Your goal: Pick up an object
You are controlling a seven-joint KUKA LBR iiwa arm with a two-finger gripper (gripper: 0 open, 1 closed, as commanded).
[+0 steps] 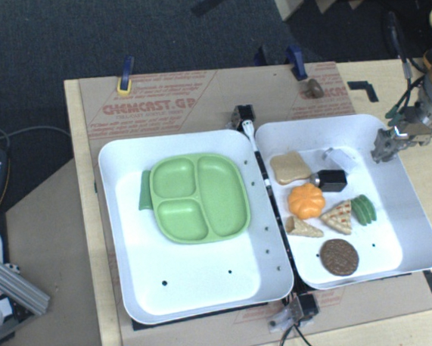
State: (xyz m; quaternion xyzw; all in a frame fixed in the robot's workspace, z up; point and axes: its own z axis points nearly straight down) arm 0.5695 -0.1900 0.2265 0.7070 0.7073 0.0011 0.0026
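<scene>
The pincer (pixel 385 147) is hovering over the right bin's (pixel 402 211) far-right edge, its grip state impossible to tell, with the orange pumpkin (pixel 306 200) lying well to its lower left among toy foods.

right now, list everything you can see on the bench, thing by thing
left bin: 1, white, left half of bench
divided plate: 1, light green, in left bin
right bin: 1, white, beside left bin
bread slice: 1, tan, right bin, upper left
black block: 1, black, right of bread
orange fruit: 1, orange, right bin centre
pizza slice: 1, tan and red, right of fruit
green vegetable: 1, dark green, beside pizza
cookie: 1, brown, right bin front
clamps: 2, blue and yellow, bench back edge
gripper: 1, grey, over right bin's right rim
</scene>
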